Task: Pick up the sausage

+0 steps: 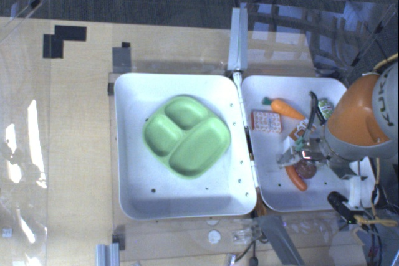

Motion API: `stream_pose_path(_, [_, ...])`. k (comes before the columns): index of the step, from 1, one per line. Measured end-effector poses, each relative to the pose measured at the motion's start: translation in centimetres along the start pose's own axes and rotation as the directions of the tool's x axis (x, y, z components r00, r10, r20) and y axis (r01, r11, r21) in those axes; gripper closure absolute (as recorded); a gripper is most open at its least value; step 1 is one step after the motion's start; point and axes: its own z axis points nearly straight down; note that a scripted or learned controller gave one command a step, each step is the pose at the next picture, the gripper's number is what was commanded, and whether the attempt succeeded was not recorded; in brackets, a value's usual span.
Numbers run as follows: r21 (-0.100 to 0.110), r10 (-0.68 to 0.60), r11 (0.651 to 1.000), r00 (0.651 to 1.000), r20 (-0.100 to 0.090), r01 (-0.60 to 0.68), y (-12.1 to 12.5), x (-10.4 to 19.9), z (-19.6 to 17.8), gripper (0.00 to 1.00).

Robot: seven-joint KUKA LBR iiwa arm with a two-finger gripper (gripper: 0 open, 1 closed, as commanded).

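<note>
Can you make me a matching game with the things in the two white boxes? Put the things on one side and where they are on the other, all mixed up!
Things:
1. Green plate
2. Carrot
3. Sausage
4. Pink packet

Places:
A. Right bin, just below the gripper
B. Left bin, in the middle
C. Right bin, near its left wall
D. Right bin, near the top

Pairs: 1-B, 2-D, 3-A, 4-C

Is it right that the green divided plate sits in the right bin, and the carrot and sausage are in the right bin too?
Not quite. The camera view shows the green divided plate in the left bin. The carrot and sausage are indeed in the right bin.
</note>
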Motion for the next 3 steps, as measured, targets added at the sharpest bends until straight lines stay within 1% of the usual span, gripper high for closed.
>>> stream_pose_path(1, [-0.006,-0.004,1.0,1.0,-0.001,0.004,0.3,0.2,-1.1,1.0])
stream_pose_path(2, [-0.006,-0.004,1.0,1.0,-0.002,0.004,0.3,0.2,-1.1,0.0])
stream_pose_path(3, [0.007,-0.077,0.997,0.997,-0.003,0.077,4.5,-3.0,0.3,0.0])
